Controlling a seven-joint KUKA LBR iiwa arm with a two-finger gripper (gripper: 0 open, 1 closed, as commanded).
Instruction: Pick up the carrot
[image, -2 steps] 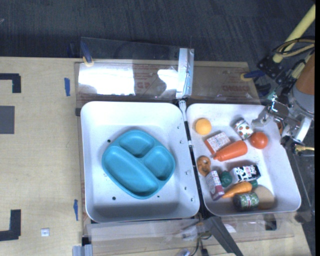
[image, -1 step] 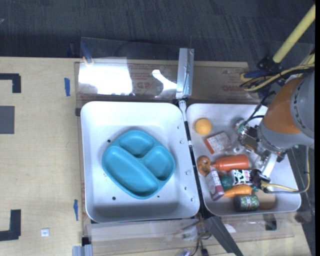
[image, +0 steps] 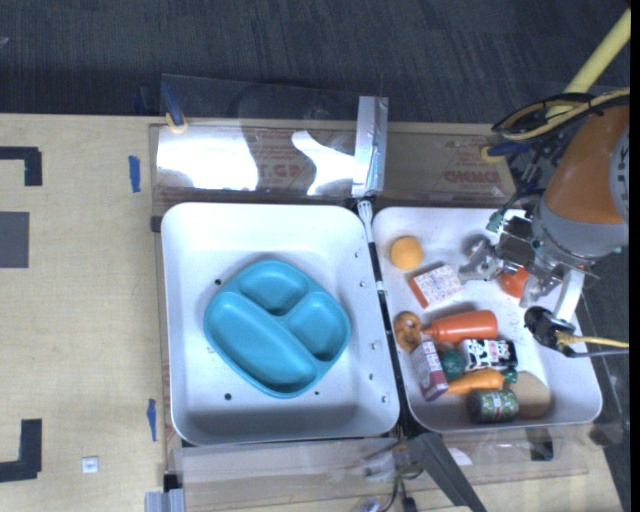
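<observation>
Meanwhile, the gripper (image: 512, 268) hangs over the far right of the right bin (image: 585, 395), and whether it is released or clenched cannot be made out from above. A small red-orange piece (image: 511, 285) shows just beneath it; whether it is held is unclear. The carrot (image: 477, 381), slim and orange with a green end, lies well apart from the gripper near the bin's front edge. It is wedged between a black-and-white carton (image: 488, 352) and a green can (image: 494, 404), and touches both. The likely risks are these: a descent into that crowd could strike the neighbours or pinch the can along with the carrot. The larger orange tube (image: 462, 326) just behind could also be taken for the target. The left bin holds a blue plate (image: 277, 327).
</observation>
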